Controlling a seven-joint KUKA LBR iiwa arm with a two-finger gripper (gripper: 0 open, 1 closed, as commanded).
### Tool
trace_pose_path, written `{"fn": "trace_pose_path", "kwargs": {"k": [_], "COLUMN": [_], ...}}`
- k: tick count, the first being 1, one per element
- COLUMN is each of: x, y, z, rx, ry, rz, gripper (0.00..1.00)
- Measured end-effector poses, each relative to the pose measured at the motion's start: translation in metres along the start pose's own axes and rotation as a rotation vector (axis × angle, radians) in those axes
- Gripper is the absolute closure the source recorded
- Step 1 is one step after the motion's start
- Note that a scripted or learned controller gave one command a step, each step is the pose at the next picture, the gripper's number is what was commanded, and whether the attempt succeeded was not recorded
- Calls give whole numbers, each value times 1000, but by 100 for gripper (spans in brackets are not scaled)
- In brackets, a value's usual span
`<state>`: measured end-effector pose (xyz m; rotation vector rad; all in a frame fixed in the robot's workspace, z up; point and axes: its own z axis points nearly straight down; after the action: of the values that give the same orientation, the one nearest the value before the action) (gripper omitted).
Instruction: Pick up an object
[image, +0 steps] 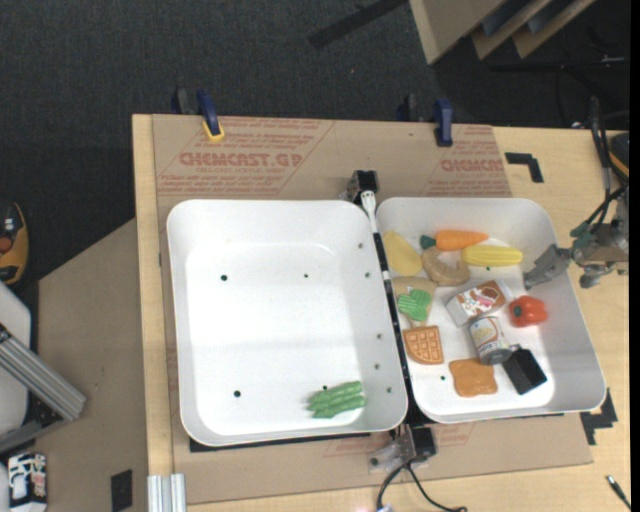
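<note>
The right bin (570, 345) holds several toy foods: an orange carrot (460, 239), a yellow corn cob (491, 256), a pale yellow piece (403, 254), a beige ring (445, 267), a green piece (414, 303), a waffle (424, 345), a printed packet (476, 299), a can (487, 338), a red pepper (527, 311), a black block (523, 370) and an orange toast slice (472, 378). My gripper (560, 262) hangs at the bin's right rim, just up and right of the red pepper and right of the corn. It touches none of them.
A green bean bundle (336, 399) lies alone near the front right corner of the left bin (200, 300). Blue clamps (210, 115) (443, 122) hold the brown board at the back. Cables (605, 215) hang at the right edge.
</note>
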<state>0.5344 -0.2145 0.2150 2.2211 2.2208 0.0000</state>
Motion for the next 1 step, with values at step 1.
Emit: {"fn": "trace_pose_path", "kwargs": {"k": [1], "x": [99], "y": [-12], "z": [133], "rx": [12], "ry": [8], "rz": [-8], "gripper": [0]}}
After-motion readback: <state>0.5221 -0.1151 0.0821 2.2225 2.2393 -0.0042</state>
